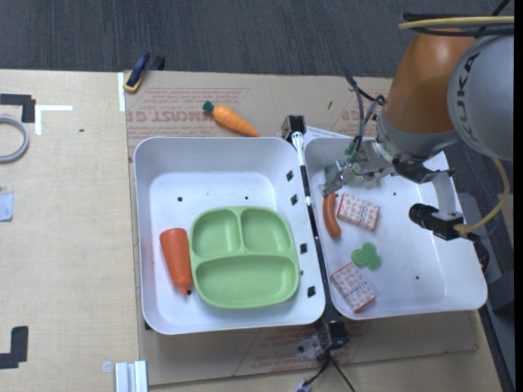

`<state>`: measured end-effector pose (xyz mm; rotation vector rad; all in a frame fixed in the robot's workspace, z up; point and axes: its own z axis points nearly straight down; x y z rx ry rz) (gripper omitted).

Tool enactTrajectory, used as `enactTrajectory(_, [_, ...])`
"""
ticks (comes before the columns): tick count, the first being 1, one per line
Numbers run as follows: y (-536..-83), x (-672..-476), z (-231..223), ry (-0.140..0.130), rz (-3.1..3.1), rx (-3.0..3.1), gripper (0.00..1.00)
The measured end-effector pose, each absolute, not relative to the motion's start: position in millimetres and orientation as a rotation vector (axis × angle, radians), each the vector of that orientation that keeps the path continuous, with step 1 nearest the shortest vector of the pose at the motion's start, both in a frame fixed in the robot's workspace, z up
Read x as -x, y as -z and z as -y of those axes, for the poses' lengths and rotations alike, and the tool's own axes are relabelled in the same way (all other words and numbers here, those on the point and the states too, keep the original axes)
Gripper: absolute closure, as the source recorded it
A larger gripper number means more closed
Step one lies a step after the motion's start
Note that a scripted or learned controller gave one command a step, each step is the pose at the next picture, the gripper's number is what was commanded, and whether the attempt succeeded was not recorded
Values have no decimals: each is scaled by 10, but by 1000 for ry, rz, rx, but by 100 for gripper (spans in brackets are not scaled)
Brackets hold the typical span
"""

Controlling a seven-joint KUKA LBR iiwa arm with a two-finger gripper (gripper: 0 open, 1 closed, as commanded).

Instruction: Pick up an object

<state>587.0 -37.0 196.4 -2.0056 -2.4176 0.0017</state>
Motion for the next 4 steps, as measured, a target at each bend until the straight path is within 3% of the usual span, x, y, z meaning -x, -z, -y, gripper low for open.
enactTrajectory(1, [-1921, -5437, 164, -1, 2568, 1809, 0])
enactTrajectory(2, [-1925, -5342, 251, 0, 2708, 1595, 0])
enactTrajectory(3, [-1921, -5554, -133, 0, 2722, 1571, 0])
enactTrajectory(4, [-1923, -5320, -89, 0, 2922, 1156, 0])
